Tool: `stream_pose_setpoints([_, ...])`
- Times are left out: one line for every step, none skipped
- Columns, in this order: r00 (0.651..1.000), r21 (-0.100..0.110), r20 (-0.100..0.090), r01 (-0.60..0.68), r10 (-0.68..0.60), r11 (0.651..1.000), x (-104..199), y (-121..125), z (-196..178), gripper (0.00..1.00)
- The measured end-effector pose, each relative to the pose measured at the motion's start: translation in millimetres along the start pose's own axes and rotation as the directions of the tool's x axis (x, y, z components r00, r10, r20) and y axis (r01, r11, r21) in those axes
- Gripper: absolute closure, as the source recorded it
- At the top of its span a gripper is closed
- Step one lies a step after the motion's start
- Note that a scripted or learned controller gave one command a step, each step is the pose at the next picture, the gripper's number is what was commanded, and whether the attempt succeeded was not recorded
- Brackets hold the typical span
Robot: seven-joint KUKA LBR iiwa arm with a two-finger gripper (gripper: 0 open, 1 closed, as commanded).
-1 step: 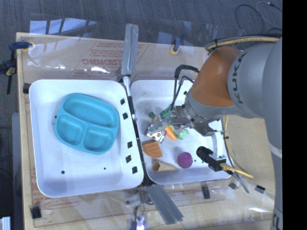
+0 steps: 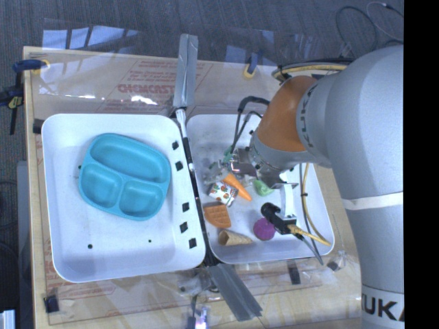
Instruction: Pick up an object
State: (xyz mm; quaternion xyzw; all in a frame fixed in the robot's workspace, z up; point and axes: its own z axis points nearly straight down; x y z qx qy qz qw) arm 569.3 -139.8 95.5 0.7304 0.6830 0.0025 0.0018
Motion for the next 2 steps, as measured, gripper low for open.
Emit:
stream_pose_setpoints([1.0, -0.001, 0.001, 0.004, -0.004, 1.0, -0.1, 1.0, -10.5, 1.0])
stream_pose_setpoints([1.0, 0.007, 0.001, -0.013, 0.013, 1.0, 11.8, -23.4, -129.7, 1.0])
